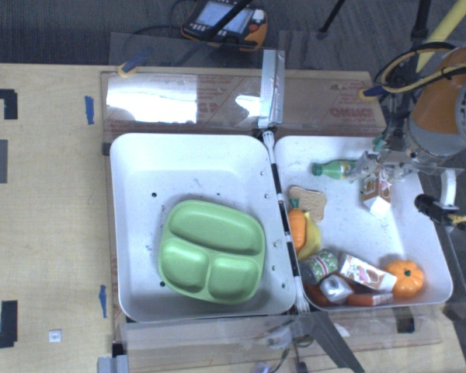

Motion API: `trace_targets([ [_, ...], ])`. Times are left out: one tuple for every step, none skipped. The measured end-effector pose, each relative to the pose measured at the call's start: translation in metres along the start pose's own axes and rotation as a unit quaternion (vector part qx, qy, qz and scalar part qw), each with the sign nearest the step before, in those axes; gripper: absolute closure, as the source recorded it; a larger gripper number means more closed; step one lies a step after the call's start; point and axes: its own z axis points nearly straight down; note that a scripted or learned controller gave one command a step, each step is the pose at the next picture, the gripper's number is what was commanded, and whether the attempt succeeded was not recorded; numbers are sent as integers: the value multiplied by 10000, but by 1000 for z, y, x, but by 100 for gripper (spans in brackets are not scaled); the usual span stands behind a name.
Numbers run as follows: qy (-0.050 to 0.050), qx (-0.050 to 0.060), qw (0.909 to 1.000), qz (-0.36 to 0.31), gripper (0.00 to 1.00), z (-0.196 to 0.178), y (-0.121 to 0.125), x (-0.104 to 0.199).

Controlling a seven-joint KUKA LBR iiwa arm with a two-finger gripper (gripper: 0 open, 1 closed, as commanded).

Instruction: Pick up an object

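My gripper [388, 167] hangs over the far right part of the right bin [419, 239], below the grey wrist with the orange band. A small brown and white packet [377, 193] sits directly under it, touching or nearly touching it; I cannot make out whether it is gripped. A green bottle [334, 169] lies just left of the gripper. Along the bin's left side are a tan slice [309, 200], an orange [297, 228] and a yellow piece [314, 239].
At the right bin's near edge lie a green can [320, 266], a red and white carton [365, 273], a silver and red item [338, 288] and a small orange pumpkin [405, 278]. The left bin [132, 208] holds a green divided plate [212, 251].
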Motion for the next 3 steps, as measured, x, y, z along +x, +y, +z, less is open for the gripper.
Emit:
trace_targets([
  [1, 125, 9999, 109, 0, 15, -31, 9],
  [-7, 112, 9999, 118, 100, 5, -30, 7],
  [16, 167, 9998, 70, 100, -80, -67, 50],
])
